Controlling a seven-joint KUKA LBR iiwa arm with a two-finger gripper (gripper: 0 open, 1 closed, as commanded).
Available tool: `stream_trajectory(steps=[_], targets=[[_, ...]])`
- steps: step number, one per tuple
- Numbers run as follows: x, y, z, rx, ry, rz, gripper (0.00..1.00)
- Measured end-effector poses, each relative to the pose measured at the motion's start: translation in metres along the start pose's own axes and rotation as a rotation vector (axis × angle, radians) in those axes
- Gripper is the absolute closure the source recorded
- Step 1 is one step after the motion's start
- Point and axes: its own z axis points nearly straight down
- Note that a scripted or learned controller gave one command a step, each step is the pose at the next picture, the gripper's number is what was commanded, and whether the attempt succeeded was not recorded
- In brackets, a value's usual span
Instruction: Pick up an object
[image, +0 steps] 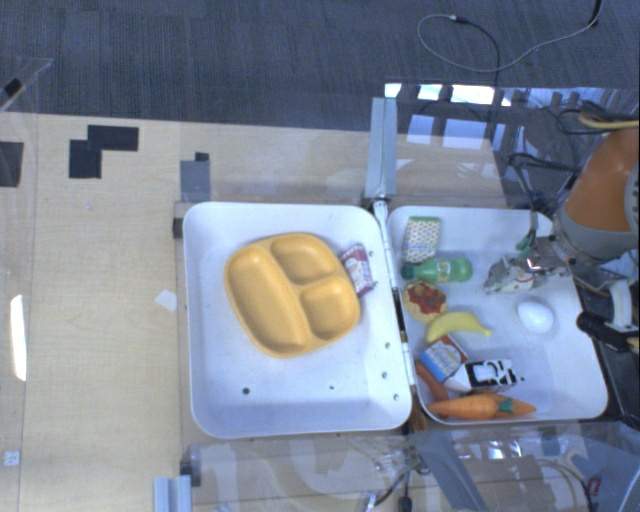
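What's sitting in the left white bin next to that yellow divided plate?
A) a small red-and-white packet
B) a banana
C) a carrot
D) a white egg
A: a small red-and-white packet lies at the right edge of the yellow divided plate in the left bin; the banana, carrot and white egg are all in the right bin.

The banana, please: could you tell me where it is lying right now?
The banana lies in the right bin, near its left wall, just below the strawberry.
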Motion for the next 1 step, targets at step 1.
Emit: stream_trajectory(steps=[1], targets=[[0.0548, 0.0063, -0.1094, -0.003, -0.001, -0.079, 1.0]])
